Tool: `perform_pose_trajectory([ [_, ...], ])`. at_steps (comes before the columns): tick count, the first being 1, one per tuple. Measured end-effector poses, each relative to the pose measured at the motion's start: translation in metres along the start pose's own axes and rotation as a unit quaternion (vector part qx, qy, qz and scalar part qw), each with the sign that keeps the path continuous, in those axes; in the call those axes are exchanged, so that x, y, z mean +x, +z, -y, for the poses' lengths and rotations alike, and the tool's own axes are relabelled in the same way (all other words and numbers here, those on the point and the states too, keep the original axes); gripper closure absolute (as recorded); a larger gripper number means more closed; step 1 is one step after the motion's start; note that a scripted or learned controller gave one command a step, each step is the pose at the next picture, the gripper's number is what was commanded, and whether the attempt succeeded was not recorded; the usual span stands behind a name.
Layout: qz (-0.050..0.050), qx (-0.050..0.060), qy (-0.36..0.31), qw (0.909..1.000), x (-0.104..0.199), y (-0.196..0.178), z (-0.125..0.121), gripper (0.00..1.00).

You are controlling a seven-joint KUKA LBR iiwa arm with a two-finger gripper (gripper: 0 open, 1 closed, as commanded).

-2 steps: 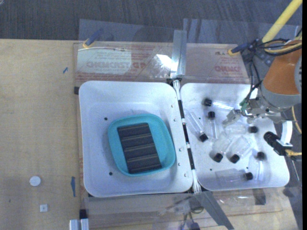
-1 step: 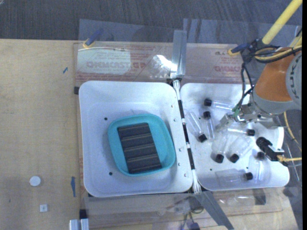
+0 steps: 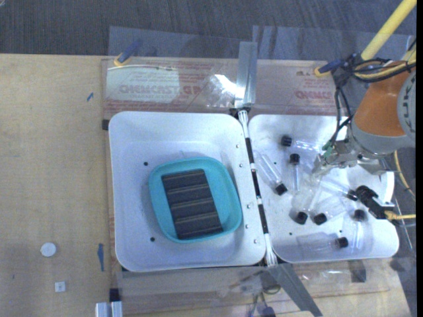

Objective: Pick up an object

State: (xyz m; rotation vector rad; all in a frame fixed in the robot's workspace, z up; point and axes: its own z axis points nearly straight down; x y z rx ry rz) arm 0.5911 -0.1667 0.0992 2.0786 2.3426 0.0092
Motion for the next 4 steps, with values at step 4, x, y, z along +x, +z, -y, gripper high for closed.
perform_pose_trajectory([
  [4,-0.001,0.001,-0.035,0.9994,0.028,0.01,0.062,0.0],
])
